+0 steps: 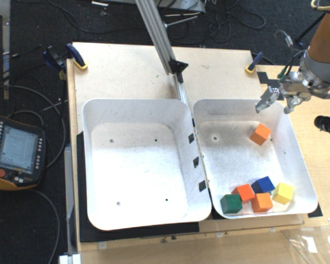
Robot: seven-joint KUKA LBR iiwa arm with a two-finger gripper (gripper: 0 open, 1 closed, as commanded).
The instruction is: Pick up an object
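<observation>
Blocks: 3 orange (260,134), 1 blue (263,184), 1 yellow (284,192), 1 green (231,203)

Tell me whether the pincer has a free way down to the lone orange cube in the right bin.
Probably yes. The pincer hangs open just above and right of the lone orange cube, which sits apart from the cluster of blocks at the near wall, with bare bin floor around it.

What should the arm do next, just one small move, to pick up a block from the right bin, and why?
Probably lower the gripper toward the lone orange block. The gripper hangs open above the right bin's far edge with nothing between its fingers, and that block lies just below it, apart from the five blocks bunched at the near edge, so it looks easiest to reach.
</observation>
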